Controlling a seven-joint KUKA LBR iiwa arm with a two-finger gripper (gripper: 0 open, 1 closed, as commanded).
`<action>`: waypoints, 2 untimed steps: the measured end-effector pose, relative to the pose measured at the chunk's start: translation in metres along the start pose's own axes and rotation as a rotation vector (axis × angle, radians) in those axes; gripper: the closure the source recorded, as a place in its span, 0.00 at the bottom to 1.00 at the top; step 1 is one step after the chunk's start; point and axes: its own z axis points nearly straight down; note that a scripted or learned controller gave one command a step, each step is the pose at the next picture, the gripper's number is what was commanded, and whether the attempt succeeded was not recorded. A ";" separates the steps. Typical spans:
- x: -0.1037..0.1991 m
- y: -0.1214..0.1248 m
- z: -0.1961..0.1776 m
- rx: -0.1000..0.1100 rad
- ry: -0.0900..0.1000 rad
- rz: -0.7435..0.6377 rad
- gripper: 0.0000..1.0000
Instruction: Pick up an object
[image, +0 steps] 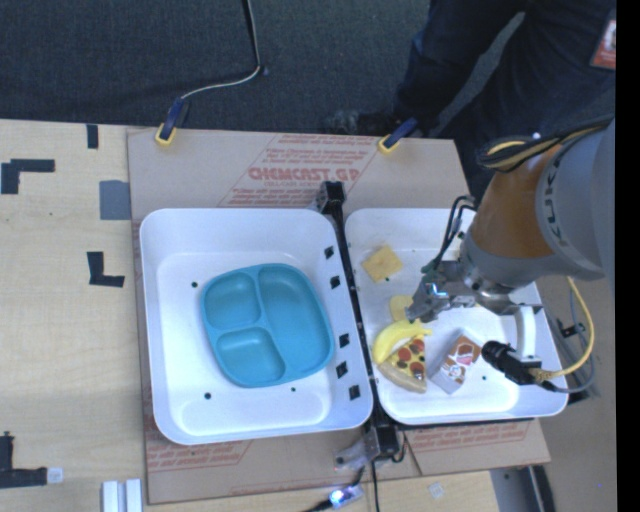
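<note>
In the right bin (400, 225) lie a pale yellow wedge like cheese (381, 264), a yellow banana (395, 335), a pizza slice (408, 362) and a small red and white carton (458, 362). My gripper (428, 300) hangs low over the middle of this bin, just above the banana's upper end and below the cheese wedge. A small yellow piece (401, 305) sits right beside its tip. The arm's wrist hides the fingers from above.
The left bin (170, 250) holds a blue divided plate (266, 322). A black divider (340, 290) runs between the two bins. The arm's grey and orange body (530, 215) covers the right bin's upper right part. Cables trail along the right rim.
</note>
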 end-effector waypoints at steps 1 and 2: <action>-0.003 -0.016 0.035 -0.037 -0.008 -0.005 1.00; 0.033 -0.064 -0.051 -0.016 0.000 -0.008 1.00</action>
